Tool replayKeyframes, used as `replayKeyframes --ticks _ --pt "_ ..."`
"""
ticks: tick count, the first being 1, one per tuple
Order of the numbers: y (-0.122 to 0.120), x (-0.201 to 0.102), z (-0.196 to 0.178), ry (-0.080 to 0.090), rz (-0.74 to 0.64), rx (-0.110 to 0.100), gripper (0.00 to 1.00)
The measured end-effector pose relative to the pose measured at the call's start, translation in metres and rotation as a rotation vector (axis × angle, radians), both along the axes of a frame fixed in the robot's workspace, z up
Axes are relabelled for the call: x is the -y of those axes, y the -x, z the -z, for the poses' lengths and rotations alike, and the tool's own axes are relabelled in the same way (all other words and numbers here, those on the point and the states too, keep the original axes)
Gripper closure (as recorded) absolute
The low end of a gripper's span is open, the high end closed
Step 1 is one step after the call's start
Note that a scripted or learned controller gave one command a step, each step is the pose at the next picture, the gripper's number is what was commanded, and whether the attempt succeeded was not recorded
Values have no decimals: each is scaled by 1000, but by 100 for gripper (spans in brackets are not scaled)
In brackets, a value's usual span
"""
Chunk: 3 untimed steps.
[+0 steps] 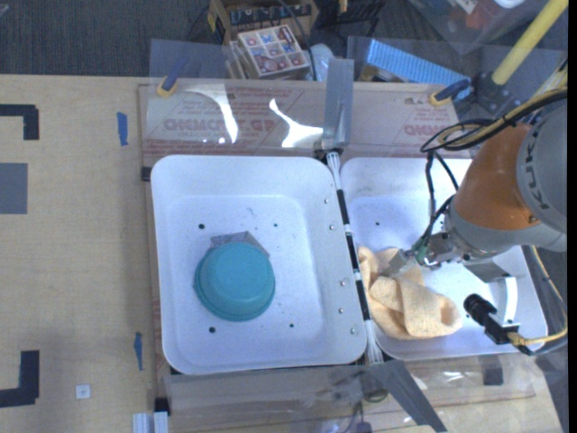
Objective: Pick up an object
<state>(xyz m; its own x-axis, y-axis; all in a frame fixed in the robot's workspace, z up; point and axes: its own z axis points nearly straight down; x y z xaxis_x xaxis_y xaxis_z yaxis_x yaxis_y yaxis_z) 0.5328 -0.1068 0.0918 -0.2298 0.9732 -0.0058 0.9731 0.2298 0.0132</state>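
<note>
The arm reaches in from the right and hangs low over the right bin (pixel 361 183), its hand (pixel 420 256) down at the upper edge of a crumpled yellow cloth (pixel 407 303) that lies against the bin's near-left corner, beside the divider. Whether the hand is wide, narrow or gripping cannot be told; its tip is hidden by the wrist and cable. The cloth looks the likely target, since the hand sits right at it. A teal bowl (pixel 235 282) rests upside down in the left bin (pixel 171 188), well apart, on a scrap of grey tape. Both bins stand on the tabletop (pixel 72 269).
</note>
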Motion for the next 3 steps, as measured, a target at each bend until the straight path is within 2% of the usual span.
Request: replayKeyframes --ticks 1,2,3 --pt "-2 -1 -11 -2 -1 6 100" --pt "-1 -1 -11 -2 -1 5 0" --pt "-51 6 -1 -1 105 0 0"
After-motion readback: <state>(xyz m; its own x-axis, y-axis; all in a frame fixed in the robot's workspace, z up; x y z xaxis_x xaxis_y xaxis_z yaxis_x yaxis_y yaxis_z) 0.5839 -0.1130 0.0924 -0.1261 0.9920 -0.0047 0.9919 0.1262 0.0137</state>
